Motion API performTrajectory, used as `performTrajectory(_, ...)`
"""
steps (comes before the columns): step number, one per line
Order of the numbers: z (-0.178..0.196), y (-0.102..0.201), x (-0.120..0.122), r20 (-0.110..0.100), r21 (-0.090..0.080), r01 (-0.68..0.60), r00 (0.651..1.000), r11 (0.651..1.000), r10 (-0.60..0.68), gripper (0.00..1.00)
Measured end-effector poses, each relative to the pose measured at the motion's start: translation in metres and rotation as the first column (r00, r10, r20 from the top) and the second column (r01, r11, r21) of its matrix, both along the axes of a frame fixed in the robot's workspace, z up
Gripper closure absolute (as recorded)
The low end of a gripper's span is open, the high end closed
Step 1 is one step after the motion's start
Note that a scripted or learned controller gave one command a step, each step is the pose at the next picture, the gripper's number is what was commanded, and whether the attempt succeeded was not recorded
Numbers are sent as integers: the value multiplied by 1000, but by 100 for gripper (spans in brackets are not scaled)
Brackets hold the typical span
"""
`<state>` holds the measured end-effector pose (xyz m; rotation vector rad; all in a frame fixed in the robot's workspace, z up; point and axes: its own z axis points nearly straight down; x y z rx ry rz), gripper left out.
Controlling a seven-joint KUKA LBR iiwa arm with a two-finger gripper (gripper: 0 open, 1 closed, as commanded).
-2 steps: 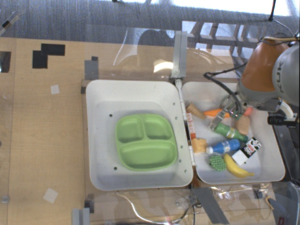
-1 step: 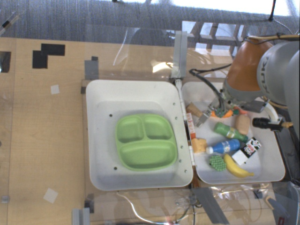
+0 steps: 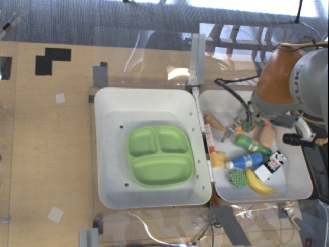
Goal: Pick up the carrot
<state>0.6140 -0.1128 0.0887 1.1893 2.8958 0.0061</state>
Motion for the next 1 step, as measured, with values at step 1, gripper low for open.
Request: performTrajectory(1, 14, 2, 4, 10, -1, -7, 1000, 1000, 7, 100)
